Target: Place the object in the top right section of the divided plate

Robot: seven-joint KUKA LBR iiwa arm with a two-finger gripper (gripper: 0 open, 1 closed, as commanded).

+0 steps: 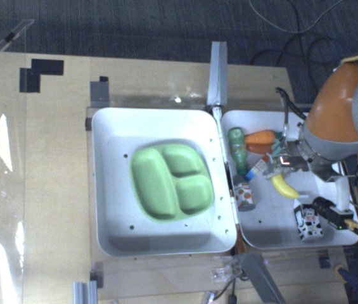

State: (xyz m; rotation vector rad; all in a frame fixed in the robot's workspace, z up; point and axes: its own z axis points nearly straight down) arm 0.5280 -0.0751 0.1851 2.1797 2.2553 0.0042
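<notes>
Low in the right bin (261, 223), the jaws (279, 159) hang beside the carrot (260, 138) and above the banana (284, 186); how far apart they stand, I cannot tell.

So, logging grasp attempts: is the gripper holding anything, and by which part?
Cannot be told: the gripper sits low over the right bin near the banana.

The arm (350, 113) runs off the picture's right edge, and its bulk covers part of the right bin (261, 223). The gripper (279, 156) sits in clutter, its tip too small to make out. The small patterned object (308, 222) is too tiny to identify.
</notes>
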